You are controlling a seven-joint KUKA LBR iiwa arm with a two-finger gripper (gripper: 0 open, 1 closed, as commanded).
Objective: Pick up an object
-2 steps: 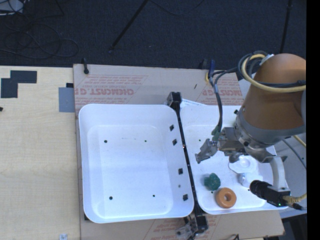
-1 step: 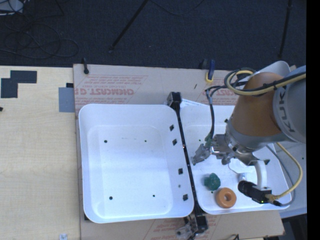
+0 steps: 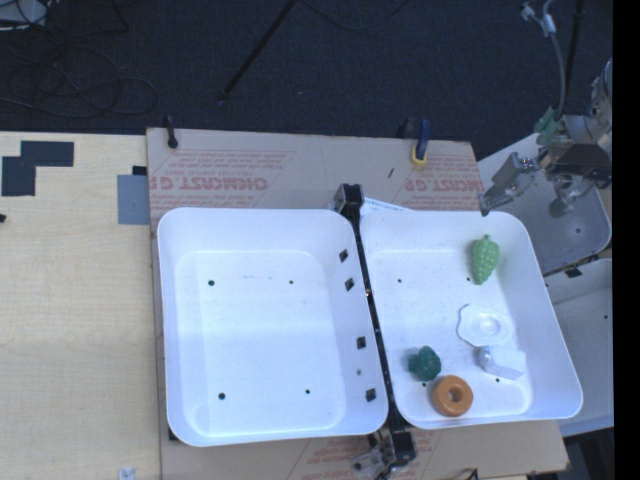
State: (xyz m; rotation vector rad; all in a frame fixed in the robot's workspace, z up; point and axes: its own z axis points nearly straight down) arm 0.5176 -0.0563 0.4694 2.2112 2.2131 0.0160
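Several small objects lie in the right bin [image 3: 545,288]. A light green bumpy fruit [image 3: 484,258] sits near its far right side. A white round lid-like piece [image 3: 484,325] lies mid-right, and a grey-white block [image 3: 500,360] is just in front of it. A dark green lump [image 3: 424,364] and an orange ring [image 3: 451,395] rest by the near wall. My gripper [image 3: 530,180] hangs outside the bin, beyond its far right corner, well away from all the objects.
The left bin [image 3: 170,318] stands beside the right one, with a black divider [image 3: 362,308] between them. Both rest on a cardboard sheet [image 3: 250,173] on the wooden bench. A yellow clamp [image 3: 420,151] holds the cardboard's far edge.
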